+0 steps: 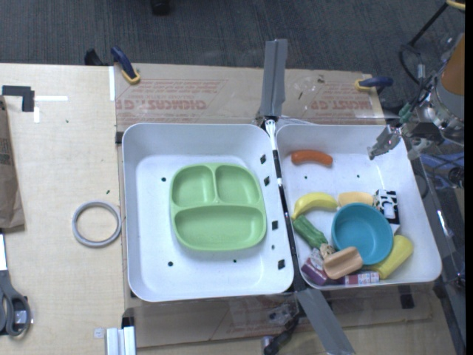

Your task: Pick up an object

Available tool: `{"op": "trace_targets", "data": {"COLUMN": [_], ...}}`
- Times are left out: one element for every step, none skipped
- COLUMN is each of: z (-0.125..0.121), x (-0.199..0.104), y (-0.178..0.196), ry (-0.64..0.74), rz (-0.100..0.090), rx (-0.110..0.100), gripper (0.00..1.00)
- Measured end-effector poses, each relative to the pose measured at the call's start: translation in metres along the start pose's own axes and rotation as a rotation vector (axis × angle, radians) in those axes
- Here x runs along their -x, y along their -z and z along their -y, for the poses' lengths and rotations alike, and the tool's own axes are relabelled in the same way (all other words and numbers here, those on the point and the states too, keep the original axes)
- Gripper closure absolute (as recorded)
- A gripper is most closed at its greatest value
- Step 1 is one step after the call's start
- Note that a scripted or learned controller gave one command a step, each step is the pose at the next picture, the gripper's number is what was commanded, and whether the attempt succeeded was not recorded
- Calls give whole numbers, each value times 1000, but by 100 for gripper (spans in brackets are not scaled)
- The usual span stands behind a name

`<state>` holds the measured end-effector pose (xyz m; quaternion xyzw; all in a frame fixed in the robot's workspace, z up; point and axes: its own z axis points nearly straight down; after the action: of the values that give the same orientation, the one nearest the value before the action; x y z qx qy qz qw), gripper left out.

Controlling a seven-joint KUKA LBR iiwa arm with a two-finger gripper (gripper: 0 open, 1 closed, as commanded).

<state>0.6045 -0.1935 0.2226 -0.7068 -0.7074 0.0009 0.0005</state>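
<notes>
White plastic forms the two shallow bins on the bench, and we take them in turn as the overhead camera view presents them.

Left bin (140, 198): we find a single item, a pale green divided plate (218, 206) with three compartments, lying flat near the bin's middle.

Right bin (414, 191): we count several objects. An orange sausage-shaped piece (311, 157) lies alone near the far wall. A blue bowl (362, 233) sits upright in the near half. A yellow banana (314, 203) curves just left of the bowl, with a green vegetable piece (310, 232) below it. A tan block (355, 198) lies just beyond the bowl's rim, and a black-and-white item (386, 205) rests beside that block. A tan bread-like piece (343, 262) leans against the bowl's near edge, over a purple item (313, 274). A yellow piece (397, 256) lies to the bowl's right, near the bin's right wall.

Arm: the gripper (383, 143) hangs over the far right corner of the right bin, well apart from the objects. We cannot tell its state at this size. Nothing is seen held by it.

Bench surroundings: we note a grey ring (97, 222) on the wooden surface, left of the left bin, and a blue clamp (126, 64) at the cardboard's far left corner.
</notes>
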Motion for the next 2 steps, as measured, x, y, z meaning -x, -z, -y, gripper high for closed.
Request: {"op": "trace_targets", "data": {"z": [89,76], "x": [-32,-66], "y": [-60,-120], "ry": [96,327], "rz": [-1,-1], "rx": [-1,1], "gripper": [0,0]}}
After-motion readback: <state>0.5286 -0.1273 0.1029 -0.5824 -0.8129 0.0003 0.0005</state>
